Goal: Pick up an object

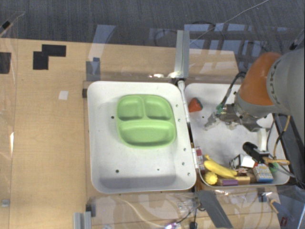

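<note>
My gripper (215, 120) hangs low over the right bin (214, 142), in its upper middle, on the grey arm with the orange band that reaches in from the right. Just to its left, a small red fruit with a green top (194, 105) lies near the bin's left wall, apart from the gripper. A yellow banana (219, 169) lies along the bin's front edge with a small yellow fruit (211, 178) beside it. I see nothing held in the gripper.
A green divided plate (145, 119) lies in the left bin (105, 166). Several small boxes and packets (255, 171) crowd the right bin's front right corner. The bare white floor of the right bin lies below the gripper.
</note>
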